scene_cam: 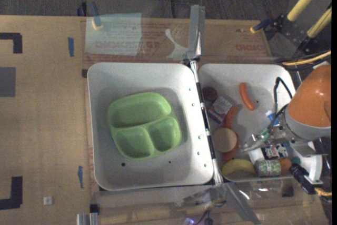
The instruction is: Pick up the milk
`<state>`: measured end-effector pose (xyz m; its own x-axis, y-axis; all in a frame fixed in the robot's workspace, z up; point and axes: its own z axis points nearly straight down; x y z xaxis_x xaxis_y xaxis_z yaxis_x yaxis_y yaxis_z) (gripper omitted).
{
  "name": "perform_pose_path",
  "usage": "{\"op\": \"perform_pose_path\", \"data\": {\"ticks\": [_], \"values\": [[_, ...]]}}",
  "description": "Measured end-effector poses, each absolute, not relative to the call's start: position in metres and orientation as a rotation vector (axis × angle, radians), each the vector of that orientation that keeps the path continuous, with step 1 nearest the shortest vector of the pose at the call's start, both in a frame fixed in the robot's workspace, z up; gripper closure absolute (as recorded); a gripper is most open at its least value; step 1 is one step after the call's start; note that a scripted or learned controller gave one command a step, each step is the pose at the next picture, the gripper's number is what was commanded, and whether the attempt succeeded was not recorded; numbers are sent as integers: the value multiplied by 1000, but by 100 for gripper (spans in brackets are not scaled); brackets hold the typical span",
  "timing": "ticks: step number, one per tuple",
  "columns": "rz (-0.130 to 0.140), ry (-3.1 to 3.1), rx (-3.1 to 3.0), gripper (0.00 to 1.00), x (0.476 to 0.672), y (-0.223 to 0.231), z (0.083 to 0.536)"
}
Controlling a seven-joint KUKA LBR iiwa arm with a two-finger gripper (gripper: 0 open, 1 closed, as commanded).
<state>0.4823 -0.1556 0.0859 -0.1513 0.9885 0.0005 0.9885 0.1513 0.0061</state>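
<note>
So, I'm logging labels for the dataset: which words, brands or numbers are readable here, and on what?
Clear sheet behind the bins: red print, reversed and blurred, unreadable.
Milk carton: dark markings, too small.
Green can: label too small.
Packet: print blurred.

One fixed camera here, up high over the bench (42,113) and looking down at a slight slant, far enough back to take in both white bins: left bin (100,129) and right bin (263,74) (side by side, mid-frame). The arm (313,103) comes in from the right edge.
</note>
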Motion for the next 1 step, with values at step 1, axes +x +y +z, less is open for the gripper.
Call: {"op": "perform_pose_path", "data": {"ticks": [1], "values": [[7,2367,2052,100,482,-161,95]]}}
